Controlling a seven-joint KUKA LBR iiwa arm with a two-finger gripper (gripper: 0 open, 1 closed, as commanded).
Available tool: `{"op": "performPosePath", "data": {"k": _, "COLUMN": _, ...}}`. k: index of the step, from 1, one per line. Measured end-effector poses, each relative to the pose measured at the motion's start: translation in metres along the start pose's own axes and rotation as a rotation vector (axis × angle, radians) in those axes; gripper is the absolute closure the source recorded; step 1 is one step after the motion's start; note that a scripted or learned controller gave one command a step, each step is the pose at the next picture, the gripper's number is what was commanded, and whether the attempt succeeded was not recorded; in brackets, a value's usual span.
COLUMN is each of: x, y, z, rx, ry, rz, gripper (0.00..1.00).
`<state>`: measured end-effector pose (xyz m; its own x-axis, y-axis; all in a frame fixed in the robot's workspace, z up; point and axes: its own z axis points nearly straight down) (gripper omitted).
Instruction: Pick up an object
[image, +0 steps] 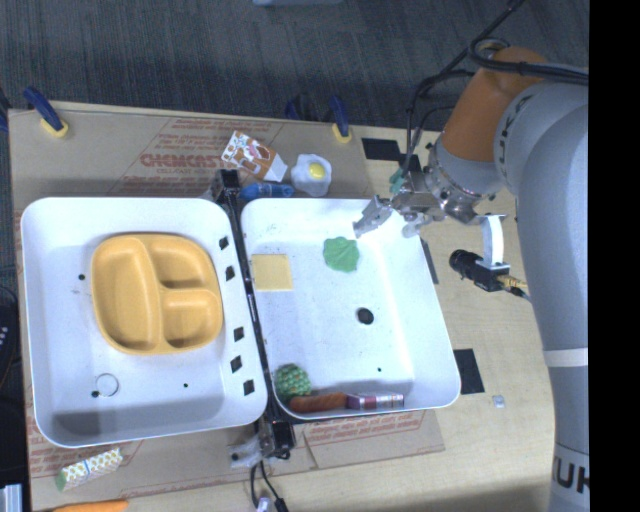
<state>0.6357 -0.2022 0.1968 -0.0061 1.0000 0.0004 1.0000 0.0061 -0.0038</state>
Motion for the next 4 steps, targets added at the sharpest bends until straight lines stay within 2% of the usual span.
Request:
{"op": "performPosePath", "data": {"k": 1, "x": 0.022, "y": -0.013, "z": 0.106, "rx": 0.001, "ry": 0.001, "rz": 0.008, "gripper": 0.00}}
{"op": "performPosePath", "data": {"k": 2, "x": 0.022, "y": -0.012, "z": 0.095, "rx": 0.002, "ry": 0.001, "rz": 0.003, "gripper": 1.00}}
{"op": "performPosePath", "data": {"k": 3, "x": 0.022, "y": -0.012, "z": 0.095, "rx": 0.002, "ry": 0.001, "rz": 0.003, "gripper": 0.00}}
{"op": "performPosePath", "data": {"k": 4, "x": 0.041, "y": 0.022, "z": 0.105, "rx": -0.002, "ry": 0.000, "rz": -0.169, "gripper": 0.00}}
